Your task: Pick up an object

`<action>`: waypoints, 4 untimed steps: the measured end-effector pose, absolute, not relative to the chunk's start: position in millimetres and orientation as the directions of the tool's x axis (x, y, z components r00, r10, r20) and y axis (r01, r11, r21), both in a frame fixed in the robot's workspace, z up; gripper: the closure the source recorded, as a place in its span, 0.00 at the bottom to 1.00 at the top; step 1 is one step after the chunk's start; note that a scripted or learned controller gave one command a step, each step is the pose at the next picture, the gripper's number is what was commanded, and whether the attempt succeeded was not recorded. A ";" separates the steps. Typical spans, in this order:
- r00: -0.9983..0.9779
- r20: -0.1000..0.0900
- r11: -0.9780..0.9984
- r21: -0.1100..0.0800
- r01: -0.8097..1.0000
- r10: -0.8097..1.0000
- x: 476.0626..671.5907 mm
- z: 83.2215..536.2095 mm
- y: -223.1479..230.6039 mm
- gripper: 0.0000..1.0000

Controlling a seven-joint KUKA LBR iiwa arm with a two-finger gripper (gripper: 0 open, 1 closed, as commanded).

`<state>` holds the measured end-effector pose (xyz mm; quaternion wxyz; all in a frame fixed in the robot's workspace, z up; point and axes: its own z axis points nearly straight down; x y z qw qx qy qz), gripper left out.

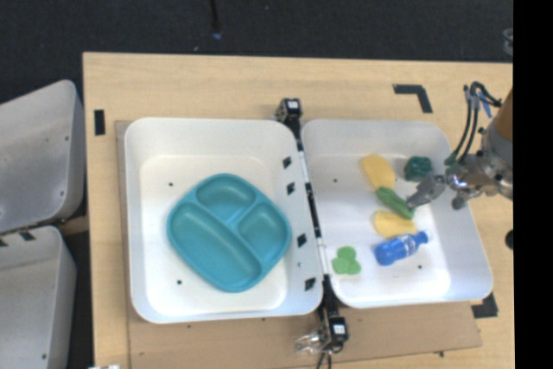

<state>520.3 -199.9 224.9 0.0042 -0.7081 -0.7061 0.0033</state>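
At the right of the frame, hanging low over the right bin (471, 276), with the claw (439, 193) just beside the green stick-shaped piece (395, 201) and a little below the dark teal lump (419, 166). Not showing plainly whether spread or pressed together; cannot tell from this slant, and nothing seen pinched.

Lying loose and clustered in that bin's middle, probably scattered as a choice of targets: a yellow piece (378, 171) toward the top, a second yellow piece (393, 223) close above the blue bottle (400, 247), a flat green shape (346, 261) apart at lower left.

Sitting in the left bin (138, 186), well apart from the arm, a teal divided plate (229, 229).

Judging by position, lining up on the green stick-shaped piece as the nearest thing, with the crowding neighbours likely making a clean grip awkward.

Resting side by side on the tan worktop (199, 86), both bins.
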 end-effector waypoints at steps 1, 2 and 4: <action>-0.001 -0.001 0.001 0.001 1.000 1.000 522.6 232.0 -198.9 0.00; 0.001 -0.002 -0.001 0.000 1.000 1.000 519.9 173.4 -194.3 0.00; 0.005 -0.002 -0.005 0.000 1.000 1.000 527.8 100.7 -201.2 0.00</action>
